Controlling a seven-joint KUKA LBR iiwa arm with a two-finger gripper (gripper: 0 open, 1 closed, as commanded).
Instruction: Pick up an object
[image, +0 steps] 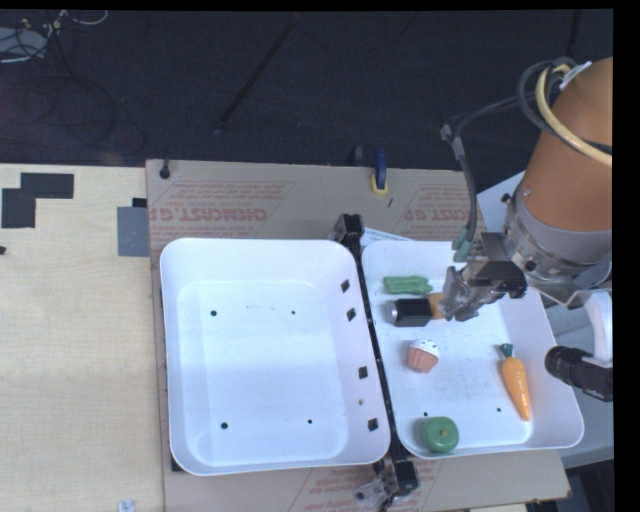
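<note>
While the right bin (560, 425) serves as landmark: green round object (439, 433) by its near rim; carrot (515, 386) at its right side; cupcake (423, 354) mid-bin; black cylinder (410, 312) and green piece (407, 285) toward its far-left corner; gripper (457, 303) just right of the cylinder, grip state indeterminable.

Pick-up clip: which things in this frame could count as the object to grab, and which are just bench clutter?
Candidates, all in the right white bin:
green flat piece
black cylinder
pink toy cupcake
orange toy carrot
round green toy
gripper above the cylinder

Clutter:
left white bin
brown cardboard sheet
blue clamp
</note>
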